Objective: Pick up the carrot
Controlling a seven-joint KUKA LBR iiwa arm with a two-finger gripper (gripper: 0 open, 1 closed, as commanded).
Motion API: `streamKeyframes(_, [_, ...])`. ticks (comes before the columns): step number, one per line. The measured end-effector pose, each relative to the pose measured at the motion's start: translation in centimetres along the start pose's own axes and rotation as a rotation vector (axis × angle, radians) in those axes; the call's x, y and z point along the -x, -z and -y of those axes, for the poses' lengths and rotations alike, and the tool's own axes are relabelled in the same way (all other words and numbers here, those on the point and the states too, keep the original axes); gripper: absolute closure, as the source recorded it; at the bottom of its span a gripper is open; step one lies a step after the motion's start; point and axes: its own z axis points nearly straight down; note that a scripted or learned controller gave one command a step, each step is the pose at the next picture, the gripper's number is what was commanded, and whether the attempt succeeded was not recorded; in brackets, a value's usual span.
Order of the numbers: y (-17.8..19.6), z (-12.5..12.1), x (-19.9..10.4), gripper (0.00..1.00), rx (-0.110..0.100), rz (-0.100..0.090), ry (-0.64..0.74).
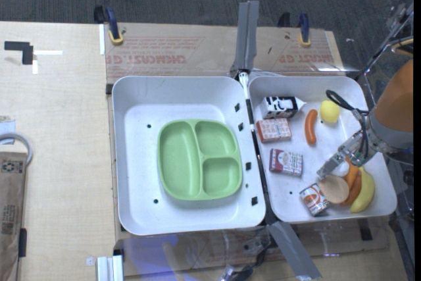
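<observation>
The carrot (355, 182) is a small orange piece near the front right corner of the right bin (293, 212). It is wedged between a tan bun (334, 190) and a yellow banana (365, 194). My gripper (338, 162) reaches in from the right and hangs low just left of and above the carrot, over the bun's far edge. Nothing shows between its tips. A second, orange-red sausage-shaped piece (311, 126) lies farther back in the same bin.
The right bin also holds a black-and-white carton (281, 104), a lemon (329, 112), two red boxes (273, 130) (286, 162) and a small can (314, 200). A green divided plate (200, 159) sits in the left bin (131, 141).
</observation>
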Motion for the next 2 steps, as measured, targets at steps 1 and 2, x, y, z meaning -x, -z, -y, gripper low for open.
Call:
streamKeyframes(1, [1.0,-0.1,0.1,1.0,0.002,0.002,-0.002])
streamKeyframes(2, [4.5,-2.5,-1.9,1.0,-0.001,0.0,-0.026])
